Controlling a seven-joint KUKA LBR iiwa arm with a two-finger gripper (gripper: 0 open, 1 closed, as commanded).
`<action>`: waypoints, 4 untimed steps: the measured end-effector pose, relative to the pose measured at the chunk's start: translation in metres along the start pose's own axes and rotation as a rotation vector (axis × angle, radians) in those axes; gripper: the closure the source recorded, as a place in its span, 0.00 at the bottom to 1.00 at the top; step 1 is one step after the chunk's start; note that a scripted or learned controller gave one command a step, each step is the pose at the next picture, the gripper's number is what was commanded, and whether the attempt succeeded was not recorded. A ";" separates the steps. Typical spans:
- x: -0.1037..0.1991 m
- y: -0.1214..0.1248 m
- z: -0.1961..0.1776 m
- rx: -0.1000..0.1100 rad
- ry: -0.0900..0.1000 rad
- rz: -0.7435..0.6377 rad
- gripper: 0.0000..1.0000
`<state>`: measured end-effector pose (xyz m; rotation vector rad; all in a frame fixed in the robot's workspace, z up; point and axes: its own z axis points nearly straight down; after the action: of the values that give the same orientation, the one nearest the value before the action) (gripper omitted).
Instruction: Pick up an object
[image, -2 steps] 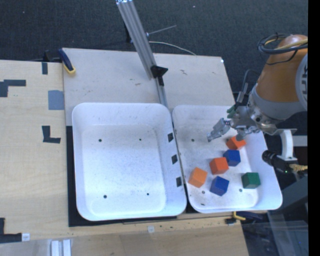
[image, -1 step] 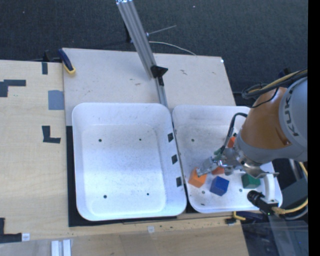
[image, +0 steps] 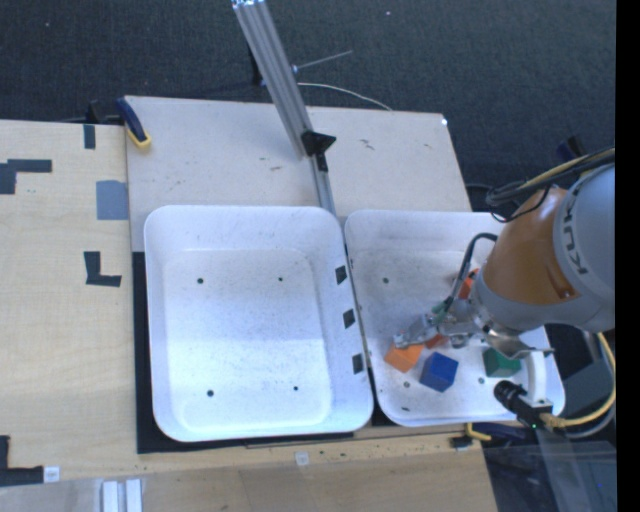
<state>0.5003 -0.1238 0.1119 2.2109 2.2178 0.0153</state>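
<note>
Gripper (image: 432, 325): low in the right bin (image: 400, 245), right of frame centre; metal fingers point toward frame left. Opening and hold cannot be told; the parts blur together.
Orange block (image: 402, 357): just below-left of the tips, seemingly touching or nearly so.
Blue cube (image: 438, 372): beside it, lower right.
Green piece (image: 500, 362): further right, partly under the arm (image: 540, 265).
Left bin (image: 240, 320): frame centre-left.
Step, judged: closing in on the orange block. Next calls for a firm close and a straight lift.

Arm (image: 560, 262) reaches in from the right, orange band visible, wrist angled down-left, pincer (image: 415, 335) low, pointing left.
</note>
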 end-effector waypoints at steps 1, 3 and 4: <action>-0.032 -0.006 -0.064 0.009 -0.003 0.004 0.00; -0.028 0.079 0.007 -0.005 0.001 0.001 0.00; 0.031 0.054 0.014 -0.003 0.000 -0.002 0.00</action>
<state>0.5543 -0.0931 0.0985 2.2073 2.2185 0.0177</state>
